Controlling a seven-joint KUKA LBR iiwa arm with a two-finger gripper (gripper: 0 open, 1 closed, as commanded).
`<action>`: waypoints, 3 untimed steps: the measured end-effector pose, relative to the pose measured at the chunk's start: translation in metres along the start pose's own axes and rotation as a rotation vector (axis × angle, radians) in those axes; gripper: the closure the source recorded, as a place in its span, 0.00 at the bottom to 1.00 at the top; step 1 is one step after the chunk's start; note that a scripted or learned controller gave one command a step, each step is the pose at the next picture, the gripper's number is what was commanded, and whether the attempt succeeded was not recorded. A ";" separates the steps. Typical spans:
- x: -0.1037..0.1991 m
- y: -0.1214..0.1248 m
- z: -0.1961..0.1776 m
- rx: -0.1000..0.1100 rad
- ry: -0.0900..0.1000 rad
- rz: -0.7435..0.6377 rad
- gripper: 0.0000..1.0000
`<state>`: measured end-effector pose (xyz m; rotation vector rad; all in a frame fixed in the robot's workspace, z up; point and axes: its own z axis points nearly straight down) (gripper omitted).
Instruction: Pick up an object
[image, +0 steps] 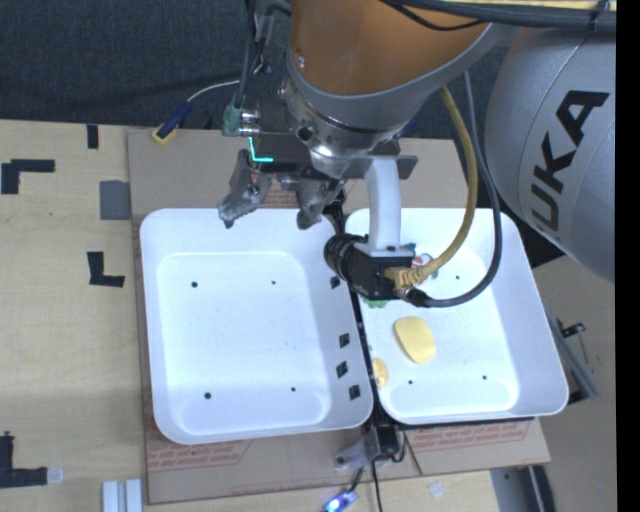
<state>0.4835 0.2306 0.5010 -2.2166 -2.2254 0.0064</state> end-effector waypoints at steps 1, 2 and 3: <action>0.001 0.000 -0.010 0.000 -0.001 -0.002 1.00; -0.141 0.017 -0.035 -0.006 0.000 0.018 1.00; -0.213 0.016 -0.033 -0.003 0.001 0.011 1.00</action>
